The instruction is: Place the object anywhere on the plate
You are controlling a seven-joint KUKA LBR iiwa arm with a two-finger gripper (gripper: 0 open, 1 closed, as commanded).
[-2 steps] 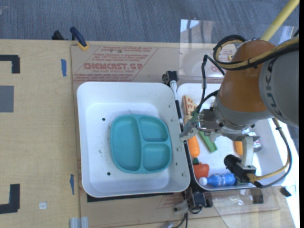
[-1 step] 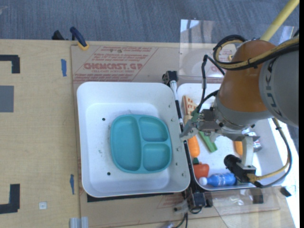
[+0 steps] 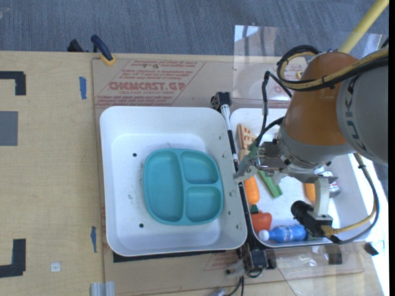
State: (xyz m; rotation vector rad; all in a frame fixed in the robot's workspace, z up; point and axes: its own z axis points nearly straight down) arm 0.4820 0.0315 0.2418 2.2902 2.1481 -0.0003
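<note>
Now the left bin [image 3: 117,184] holds a teal plate [image 3: 182,186] with three sections, and nothing sits on it. Over in the right bin [image 3: 358,221] lie an orange carrot-like toy [image 3: 252,190], a green stick [image 3: 270,184], a red thing [image 3: 261,219], a blue bottle [image 3: 286,233] and a waffle-like piece [image 3: 247,138]. Above that bin hangs the big grey and orange arm [image 3: 327,103], bent down, with its gripper [image 3: 266,160] low among the toys. I cannot tell if the gripper is gripping anything.
</note>
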